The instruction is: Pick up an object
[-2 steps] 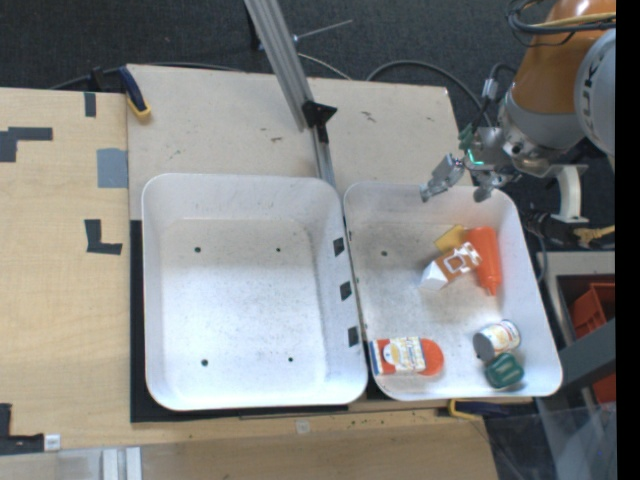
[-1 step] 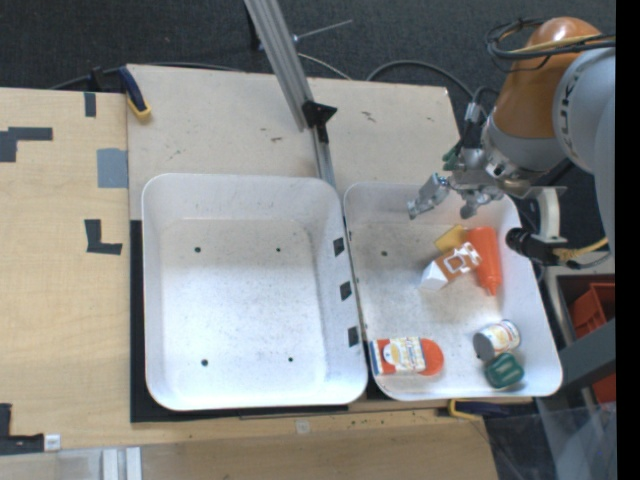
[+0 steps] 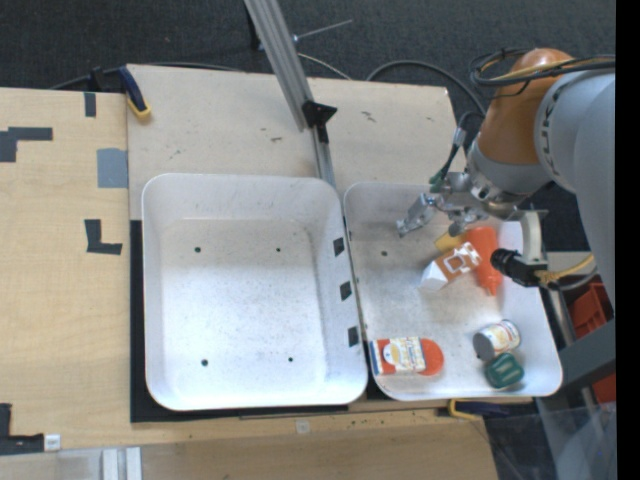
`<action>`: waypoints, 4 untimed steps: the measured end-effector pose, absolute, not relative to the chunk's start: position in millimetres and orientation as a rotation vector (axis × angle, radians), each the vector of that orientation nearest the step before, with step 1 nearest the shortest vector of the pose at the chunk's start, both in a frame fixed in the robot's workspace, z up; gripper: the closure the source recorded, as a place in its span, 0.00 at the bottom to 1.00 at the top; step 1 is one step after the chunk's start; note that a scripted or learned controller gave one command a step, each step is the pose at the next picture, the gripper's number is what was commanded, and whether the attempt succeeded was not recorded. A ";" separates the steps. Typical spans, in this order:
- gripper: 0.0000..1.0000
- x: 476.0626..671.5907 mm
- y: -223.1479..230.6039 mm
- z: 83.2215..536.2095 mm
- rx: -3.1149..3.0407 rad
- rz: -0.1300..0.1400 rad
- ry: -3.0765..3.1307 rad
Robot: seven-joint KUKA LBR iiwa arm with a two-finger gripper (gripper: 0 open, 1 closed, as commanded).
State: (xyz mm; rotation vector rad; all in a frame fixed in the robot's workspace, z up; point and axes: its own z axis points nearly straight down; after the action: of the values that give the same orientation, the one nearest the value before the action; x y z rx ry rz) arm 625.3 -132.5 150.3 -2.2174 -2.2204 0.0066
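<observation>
The right bin point(image 3: 392, 293) holds several objects. A small orange and white carton point(image 3: 455, 265) lies against an orange bottle point(image 3: 487, 258) near the bin's right side. An orange-labelled packet point(image 3: 408, 356) lies at the front edge. A silver can point(image 3: 497, 339) and a green item point(image 3: 505, 372) sit in the front right corner. My gripper point(image 3: 414, 217) hangs over the back of the right bin, just left of the carton. Its fingers look open with nothing between them.
The left bin point(image 3: 240, 298) lies beside the right one, sharing a raised middle rim point(image 3: 345, 278). A slanted metal pole point(image 3: 285, 58) rises from the bench behind the bins. The arm's orange-banded wrist point(image 3: 520, 118) hangs over the right bin's back right corner.
</observation>
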 end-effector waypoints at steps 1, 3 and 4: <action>0.00 622.7 -126.7 87.0 -2.216 0.007 -2.221; 1.00 628.8 -119.2 161.4 -2.222 -0.005 -2.227; 1.00 636.6 -114.4 222.1 -2.222 -0.005 -2.228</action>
State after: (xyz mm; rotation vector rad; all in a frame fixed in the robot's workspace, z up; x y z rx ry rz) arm 636.6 -114.4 222.1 -2.2225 -2.2276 -0.0054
